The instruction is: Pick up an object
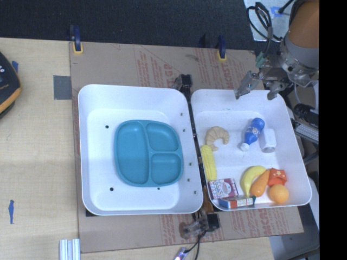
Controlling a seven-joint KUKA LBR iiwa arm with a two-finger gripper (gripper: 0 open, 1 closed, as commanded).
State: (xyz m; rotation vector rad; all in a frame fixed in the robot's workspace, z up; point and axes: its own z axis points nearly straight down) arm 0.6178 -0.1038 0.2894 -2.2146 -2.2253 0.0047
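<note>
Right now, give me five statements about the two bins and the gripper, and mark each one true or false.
1. The blue divided plate lies in the left bin. True.
2. The gripper holds the croissant. False: it hangs with fingers apart over the right bin's far edge, holding nothing.
3. The corn cob lies along the right bin's left wall. True.
4. The orange sits beside the blue plate. False: it is in the right bin's near right corner.
5. The blue bottle lies next to a white cylinder. True.
</note>
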